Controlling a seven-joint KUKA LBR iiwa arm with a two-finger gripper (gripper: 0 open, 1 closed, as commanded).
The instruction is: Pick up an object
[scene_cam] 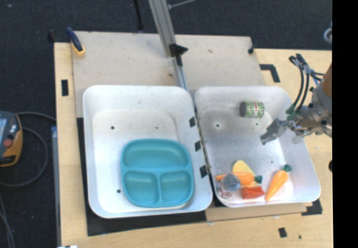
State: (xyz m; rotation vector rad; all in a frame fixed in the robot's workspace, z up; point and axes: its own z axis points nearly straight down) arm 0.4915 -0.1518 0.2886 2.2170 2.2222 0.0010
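The wooden bench [140, 62] carried two white bins side by side. The left bin [112, 107] held a teal divided tray [158, 173] in its near half. The right bin [224, 112] had a small green can [252, 109] lying on its side toward the far end, and a heap of toy food in its near corner: a carrot [277, 183], a yellow piece [242, 169] and a red piece [251, 191]. The gripper [273, 131] hung over the right bin's right side, well apart from the can and the heap; whether its claw was wide or narrow I could not tell.

Open floor mid right bin [224, 129] — can [252, 109] behind, toy food [251, 179] crowding front.
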